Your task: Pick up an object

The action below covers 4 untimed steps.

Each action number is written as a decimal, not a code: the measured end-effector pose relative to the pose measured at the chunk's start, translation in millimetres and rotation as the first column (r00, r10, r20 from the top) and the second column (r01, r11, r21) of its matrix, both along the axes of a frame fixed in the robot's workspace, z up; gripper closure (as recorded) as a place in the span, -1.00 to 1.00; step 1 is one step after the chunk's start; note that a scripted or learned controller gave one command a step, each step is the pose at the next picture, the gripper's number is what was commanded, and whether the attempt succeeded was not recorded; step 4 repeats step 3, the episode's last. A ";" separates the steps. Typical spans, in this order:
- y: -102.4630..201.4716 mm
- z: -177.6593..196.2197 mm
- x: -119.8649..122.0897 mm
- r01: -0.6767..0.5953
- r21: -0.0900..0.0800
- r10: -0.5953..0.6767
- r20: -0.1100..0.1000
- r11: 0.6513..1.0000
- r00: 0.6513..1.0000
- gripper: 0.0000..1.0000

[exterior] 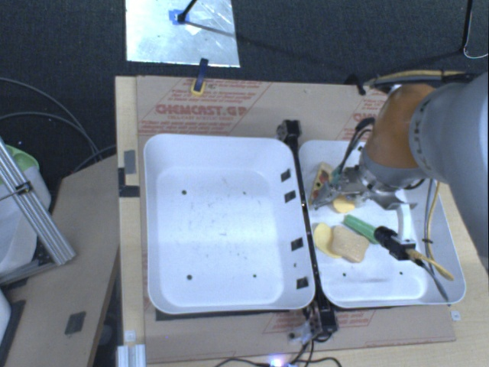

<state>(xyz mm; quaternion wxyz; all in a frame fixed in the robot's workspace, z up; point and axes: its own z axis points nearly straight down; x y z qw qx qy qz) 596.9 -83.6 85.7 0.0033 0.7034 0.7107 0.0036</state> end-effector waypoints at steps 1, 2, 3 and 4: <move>-3.4 10.0 -3.7 0.007 0.000 -0.007 -0.005 1.000 1.000 1.00; 105.3 105.4 48.4 -0.005 0.003 0.005 0.004 1.000 1.000 1.00; 97.4 104.0 -43.7 0.011 0.001 -0.011 -0.014 1.000 1.000 1.00; 97.4 104.0 -43.7 0.011 0.001 -0.011 -0.014 1.000 1.000 1.00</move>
